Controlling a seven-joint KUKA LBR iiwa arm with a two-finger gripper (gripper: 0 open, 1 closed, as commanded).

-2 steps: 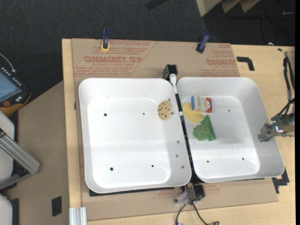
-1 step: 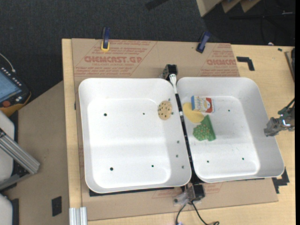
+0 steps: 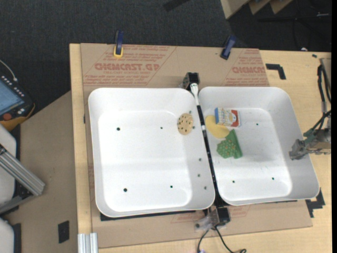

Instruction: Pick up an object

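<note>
The left bin point(image 3: 142, 194) holds one thing, a round speckled cookie point(image 3: 185, 123) lying flat near its 2 o'clock corner, close to the divider wall. The right bin point(image 3: 279, 188) holds three things bunched at its 10 o'clock side: a small carton point(image 3: 228, 117) with red and blue print, a yellow lemon-like piece point(image 3: 215, 127) touching the carton's lower left edge, and a green bumpy lump point(image 3: 229, 147) just below the yellow piece.

The gripper point(image 3: 299, 149) sits at the right bin's 3 o'clock rim, well apart from everything; whether it is wide or narrow I cannot tell, as it is small and dark against the rim.

No object is taken yet, so the step in hand is choosing a target and approaching. The cookie looks the cleanest pick, since it lies alone, though its flatness may let fingers slide over it. In the cluster, the green lump seems best: come straight down from above, fingers straddling it on its free 3 and 9 o'clock sides, clear of the yellow piece.
</note>
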